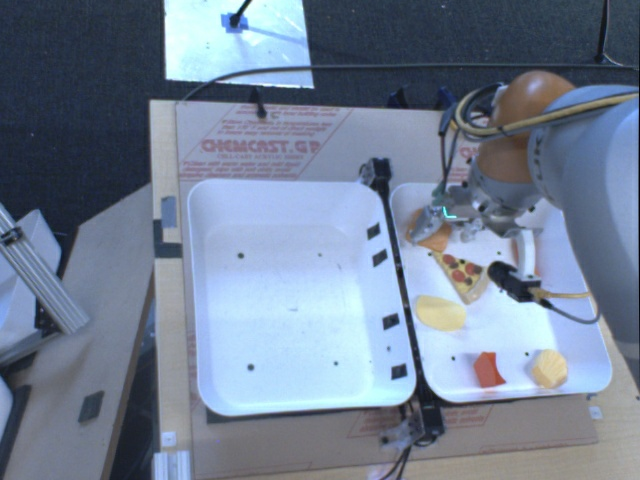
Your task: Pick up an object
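Gripper low over possibly bread, pizza slice beside

We saw two smooth glossy white plastic bins on a matt cardboard sheet, plus a dull scuffed metal plate.

We see a bench mid-frame w/ a brown board on it. On the board, two white bins side by side: left bin centre, right bin at right.
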You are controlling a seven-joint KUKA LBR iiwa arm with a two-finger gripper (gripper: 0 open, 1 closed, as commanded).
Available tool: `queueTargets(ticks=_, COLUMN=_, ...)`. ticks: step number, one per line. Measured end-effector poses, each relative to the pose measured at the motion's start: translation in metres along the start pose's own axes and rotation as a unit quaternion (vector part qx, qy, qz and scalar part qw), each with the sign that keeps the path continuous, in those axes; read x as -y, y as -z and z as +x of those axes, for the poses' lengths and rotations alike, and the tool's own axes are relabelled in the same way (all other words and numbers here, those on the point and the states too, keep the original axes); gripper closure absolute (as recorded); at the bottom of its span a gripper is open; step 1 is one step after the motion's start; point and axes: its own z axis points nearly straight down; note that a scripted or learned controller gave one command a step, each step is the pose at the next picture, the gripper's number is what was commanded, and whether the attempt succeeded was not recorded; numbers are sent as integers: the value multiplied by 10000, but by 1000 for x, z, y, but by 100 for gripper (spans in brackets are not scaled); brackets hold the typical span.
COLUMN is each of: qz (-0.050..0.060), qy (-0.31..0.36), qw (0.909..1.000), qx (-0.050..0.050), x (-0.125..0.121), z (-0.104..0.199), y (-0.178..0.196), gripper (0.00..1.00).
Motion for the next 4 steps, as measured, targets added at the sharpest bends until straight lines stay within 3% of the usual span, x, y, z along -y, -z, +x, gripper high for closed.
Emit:
queueTargets(ticks=1, qz=0, qy=-13, qw=10000, qx=-8, x=-13, z=-11, y=-10, gripper=0)
queueTargets(ticks=2, qz=-16, qy=-35, qw=10000, qx=-5, x=44, z=-9, y=-8, gripper=0)
queueTargets(ticks=3, qz=-12, qy=-49, qw=10000, qx=5, x=61, z=-75, y=-8, gripper=0)
queueTargets(ticks=4, qz=-9, qy=-22, qw=10000, qx=2, x=60, z=-71, y=1, gripper=100)
